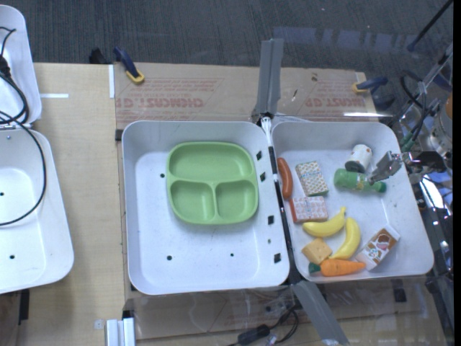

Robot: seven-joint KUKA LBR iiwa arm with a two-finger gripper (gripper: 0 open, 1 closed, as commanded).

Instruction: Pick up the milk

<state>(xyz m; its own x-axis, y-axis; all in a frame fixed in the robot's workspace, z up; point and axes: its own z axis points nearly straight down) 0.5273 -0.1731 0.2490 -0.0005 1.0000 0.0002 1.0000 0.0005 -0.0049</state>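
We see an evenly lit scene under soft, diffuse overhead light. The two white bins [137,215] are bright, nearly washed out on their floors, with mild glare along the rims. Shadows are faint and short: a soft one under the green divided plate [212,182], small ones beside the toy food. The dark carpet [216,13] at the top stays dim and grainy. Overall sharpness is modest; fine print on the cardboard [180,96] is soft, and the right edge looks cluttered and blurred.
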